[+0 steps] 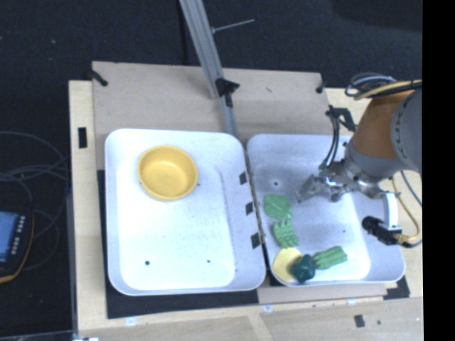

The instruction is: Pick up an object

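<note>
My gripper (323, 189) hovers over the middle of the right bin (313, 151), open, with nothing between its fingers. To its lower left lie a light green lump (277, 206) and a ridged green piece (284, 231), both near the bin's left wall. At the bin's front edge a yellow piece (284, 263) touches a dark teal object (304, 268), and a green elongated piece (330, 257) lies just right of them. The gripper touches none of these.
A yellow bowl (168, 172) sits in the back left of the left bin (178, 261). A grey pole (202, 38) slants up from the gap between the bins. Black cable fittings (380, 229) hang at the arm's side over the right bin's right part.
</note>
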